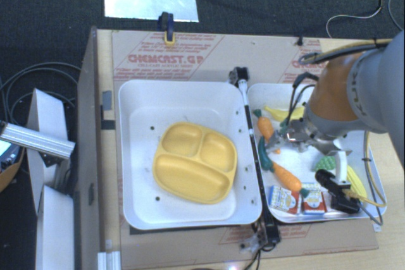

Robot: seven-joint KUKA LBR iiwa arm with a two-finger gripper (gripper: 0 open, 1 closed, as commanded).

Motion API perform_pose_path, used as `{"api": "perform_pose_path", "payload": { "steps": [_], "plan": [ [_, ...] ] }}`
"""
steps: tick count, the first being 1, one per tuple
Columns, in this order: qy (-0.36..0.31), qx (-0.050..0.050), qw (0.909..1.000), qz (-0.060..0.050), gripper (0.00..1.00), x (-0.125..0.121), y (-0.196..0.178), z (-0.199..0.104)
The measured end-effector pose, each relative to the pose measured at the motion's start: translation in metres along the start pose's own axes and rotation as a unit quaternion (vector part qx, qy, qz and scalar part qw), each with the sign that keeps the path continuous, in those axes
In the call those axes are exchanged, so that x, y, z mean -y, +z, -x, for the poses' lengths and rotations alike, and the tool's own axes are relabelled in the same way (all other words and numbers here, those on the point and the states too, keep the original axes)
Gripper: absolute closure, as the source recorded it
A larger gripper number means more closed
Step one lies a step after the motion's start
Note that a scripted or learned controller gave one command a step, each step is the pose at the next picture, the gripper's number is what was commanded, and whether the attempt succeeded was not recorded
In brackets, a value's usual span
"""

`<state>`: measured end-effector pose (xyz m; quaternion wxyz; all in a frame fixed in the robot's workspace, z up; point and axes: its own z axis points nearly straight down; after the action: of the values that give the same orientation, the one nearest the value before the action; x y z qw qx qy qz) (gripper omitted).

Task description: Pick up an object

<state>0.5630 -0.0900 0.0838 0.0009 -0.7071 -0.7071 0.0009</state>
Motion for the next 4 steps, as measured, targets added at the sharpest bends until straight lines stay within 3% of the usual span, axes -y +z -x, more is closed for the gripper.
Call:
{"api": "perform_pose_path", "payload": {
  "steps": [1, 2, 3, 4],
  "plan": [
    [-0.003, 0.0, 1.0, 0.005, 0.0, -0.046, -0.009, -0.004],
    [0.0, 0.0, 1.0, -0.001, 0.0, 0.002, 0.001, -0.007],
    [-0.001, 0.0, 1.0, 0.002, 1.0, -0.001, -0.011, -0.007],
    [-0.001, 0.0, 1.0, 0.002, 0.0, -0.001, -0.011, -0.007]
  ]
}}
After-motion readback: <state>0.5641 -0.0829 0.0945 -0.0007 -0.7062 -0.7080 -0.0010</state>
